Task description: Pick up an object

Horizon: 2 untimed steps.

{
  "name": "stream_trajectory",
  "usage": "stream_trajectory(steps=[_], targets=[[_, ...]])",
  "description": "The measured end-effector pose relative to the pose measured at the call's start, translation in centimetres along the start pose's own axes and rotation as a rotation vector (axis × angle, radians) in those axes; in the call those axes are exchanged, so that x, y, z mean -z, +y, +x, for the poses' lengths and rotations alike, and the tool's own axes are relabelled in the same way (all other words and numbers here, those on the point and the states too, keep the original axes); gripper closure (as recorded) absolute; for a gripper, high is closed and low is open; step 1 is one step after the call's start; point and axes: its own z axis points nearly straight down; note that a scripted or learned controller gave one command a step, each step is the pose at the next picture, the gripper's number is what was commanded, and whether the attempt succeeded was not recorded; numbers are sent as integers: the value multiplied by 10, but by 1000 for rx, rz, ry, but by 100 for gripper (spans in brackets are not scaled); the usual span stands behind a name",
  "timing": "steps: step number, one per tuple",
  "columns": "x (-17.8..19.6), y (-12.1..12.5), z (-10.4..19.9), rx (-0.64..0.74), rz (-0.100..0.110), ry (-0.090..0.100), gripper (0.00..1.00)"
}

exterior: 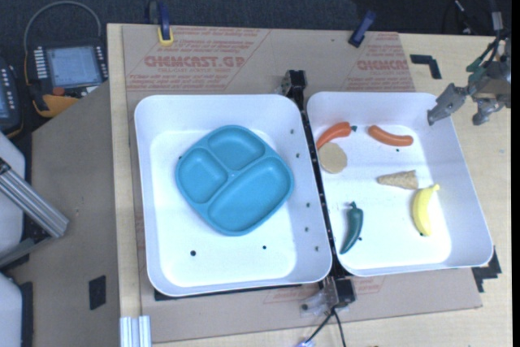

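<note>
I saw the bench [244, 61], covered in printed cardboard, carrying two shallow white bins side by side and touching: the left bin [154, 175] and the right bin [455, 199].

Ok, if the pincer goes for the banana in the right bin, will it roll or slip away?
The banana lies flat on its curve, so it probably pivots rather than rolls. Its skin looks smooth and glossy, likely slippery across the rounded body. It lies close to the bin's right wall, so a push might wedge it there.

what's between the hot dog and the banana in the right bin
The tan cone-shaped wedge lies between the hot dog and the banana, seen in the camera view.
</note>
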Motion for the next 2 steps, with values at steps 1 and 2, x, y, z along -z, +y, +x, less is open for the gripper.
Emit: stream_trajectory(steps=[1, 2], targets=[[8, 2, 1, 4, -14, -3, 0], [-53, 3, -6, 3, -7, -1, 0]])
